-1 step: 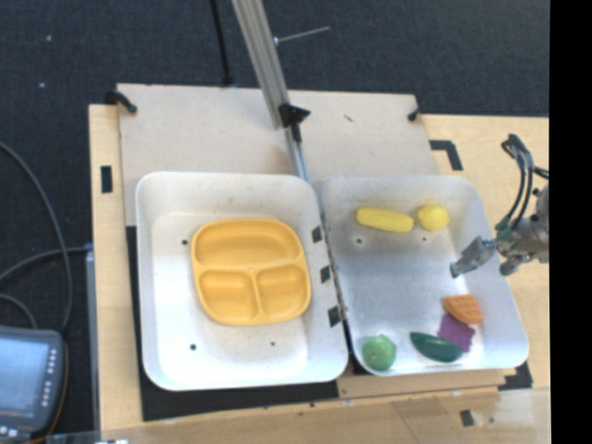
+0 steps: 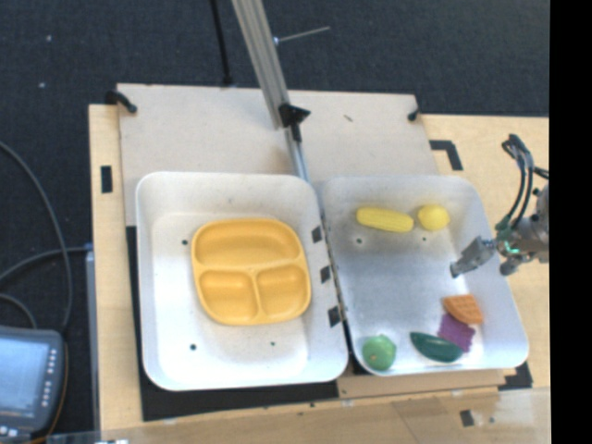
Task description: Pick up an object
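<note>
The right bin (image 2: 398,276) holds several toy foods. A yellow corn cob (image 2: 385,219) and a yellow lemon (image 2: 432,217) lie near its far edge. An orange piece (image 2: 463,309), a purple piece (image 2: 456,331), a dark green vegetable (image 2: 436,347) and a green apple (image 2: 377,351) sit at its near right corner. My gripper (image 2: 487,258) hangs at the bin's right edge, above the orange piece and to the right of the lemon, with its fingers spread and nothing between them.
The left bin (image 2: 166,248) bears a yellow divided plate (image 2: 250,271). A slanted metal rail (image 2: 264,49) rises behind the bins. A grey screen device (image 2: 28,377) sits at the lower left, off the bench.
</note>
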Motion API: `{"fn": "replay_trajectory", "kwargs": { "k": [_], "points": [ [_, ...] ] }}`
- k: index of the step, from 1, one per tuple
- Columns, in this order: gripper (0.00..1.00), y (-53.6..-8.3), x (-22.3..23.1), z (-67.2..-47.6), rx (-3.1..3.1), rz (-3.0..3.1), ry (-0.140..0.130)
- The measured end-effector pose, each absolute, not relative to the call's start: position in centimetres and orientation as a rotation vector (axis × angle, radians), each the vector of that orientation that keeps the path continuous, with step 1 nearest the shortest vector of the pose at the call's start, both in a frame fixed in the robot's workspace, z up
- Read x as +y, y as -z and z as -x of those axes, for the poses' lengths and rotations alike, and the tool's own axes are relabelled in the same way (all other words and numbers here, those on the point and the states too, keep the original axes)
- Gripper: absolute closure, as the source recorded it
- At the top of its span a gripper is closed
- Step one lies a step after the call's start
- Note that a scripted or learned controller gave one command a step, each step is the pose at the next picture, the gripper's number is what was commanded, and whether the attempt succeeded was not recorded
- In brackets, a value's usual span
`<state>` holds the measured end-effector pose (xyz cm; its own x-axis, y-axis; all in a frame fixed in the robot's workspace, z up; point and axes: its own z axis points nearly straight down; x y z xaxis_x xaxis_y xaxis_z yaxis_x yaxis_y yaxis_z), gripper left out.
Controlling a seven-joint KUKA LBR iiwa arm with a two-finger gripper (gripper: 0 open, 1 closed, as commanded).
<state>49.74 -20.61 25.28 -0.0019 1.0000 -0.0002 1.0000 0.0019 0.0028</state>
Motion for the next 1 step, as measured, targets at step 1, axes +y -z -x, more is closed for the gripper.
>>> {"fn": "replay_trajectory", "kwargs": {
  "k": [1],
  "points": [
    [0.00, -19.34, -20.85, -48.95, 2.223, -2.223, 0.004]
  ]
}}
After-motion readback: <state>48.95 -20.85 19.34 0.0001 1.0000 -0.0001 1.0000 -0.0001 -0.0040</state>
